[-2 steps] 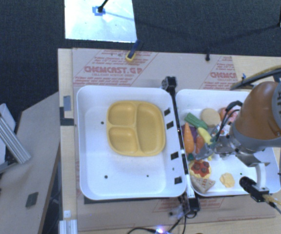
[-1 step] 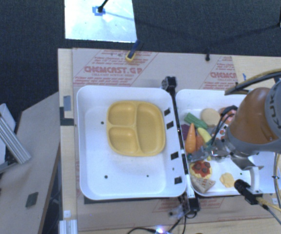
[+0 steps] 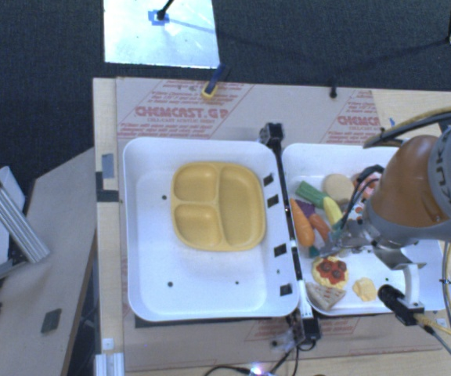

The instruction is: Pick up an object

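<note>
A: Surface and surroundings?

B: Pale wooden worktop point(image 3: 69, 210) on dark carpet; a printed cardboard sheet point(image 3: 186, 108) lies under two white bins. A metallic square plate point(image 3: 159, 30) lies on the carpet beyond.

A: Left bin point(image 3: 147, 288)?

B: Holds one yellow divided plate point(image 3: 216, 206), lying flat near its centre.

A: Right bin point(image 3: 304, 159)?

B: Toy food, clustered at the left side: green vegetable point(image 3: 308, 191), orange carrot point(image 3: 302, 224), beige round piece point(image 3: 337, 185), tart with red topping point(image 3: 330, 272), wedge slice point(image 3: 324, 294), small yellow piece point(image 3: 364, 290).

A: Arm?

B: Grey with orange band point(image 3: 402, 182), reaching in over the right bin. The claw point(image 3: 337, 241) sits low, just above the tart and beside the carrot. Whether it is released or clenched, I cannot tell
</note>
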Robot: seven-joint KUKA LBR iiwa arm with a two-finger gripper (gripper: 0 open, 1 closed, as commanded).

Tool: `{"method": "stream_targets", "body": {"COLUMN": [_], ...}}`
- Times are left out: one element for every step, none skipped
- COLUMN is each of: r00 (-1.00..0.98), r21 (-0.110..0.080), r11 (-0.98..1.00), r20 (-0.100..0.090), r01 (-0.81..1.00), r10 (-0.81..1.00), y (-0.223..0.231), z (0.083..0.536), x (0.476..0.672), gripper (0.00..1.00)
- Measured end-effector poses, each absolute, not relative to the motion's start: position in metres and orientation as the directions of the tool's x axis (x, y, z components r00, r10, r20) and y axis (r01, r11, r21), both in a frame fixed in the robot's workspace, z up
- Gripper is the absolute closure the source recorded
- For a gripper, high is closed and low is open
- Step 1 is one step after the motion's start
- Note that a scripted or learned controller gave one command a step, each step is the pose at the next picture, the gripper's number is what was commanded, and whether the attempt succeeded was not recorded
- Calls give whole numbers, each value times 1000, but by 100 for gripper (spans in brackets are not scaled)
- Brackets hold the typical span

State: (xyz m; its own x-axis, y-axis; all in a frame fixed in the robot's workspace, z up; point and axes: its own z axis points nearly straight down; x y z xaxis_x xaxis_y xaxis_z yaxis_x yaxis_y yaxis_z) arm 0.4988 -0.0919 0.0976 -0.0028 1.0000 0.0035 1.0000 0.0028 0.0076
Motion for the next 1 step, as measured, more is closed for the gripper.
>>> {"method": "stream_targets", "body": {"r00": [-5], "r21": [7], "r11": [5], "r20": [-1], "r01": [1000], "r10": [1000], "y": [-84], "z": [155], "x": [507], "gripper": [100]}}
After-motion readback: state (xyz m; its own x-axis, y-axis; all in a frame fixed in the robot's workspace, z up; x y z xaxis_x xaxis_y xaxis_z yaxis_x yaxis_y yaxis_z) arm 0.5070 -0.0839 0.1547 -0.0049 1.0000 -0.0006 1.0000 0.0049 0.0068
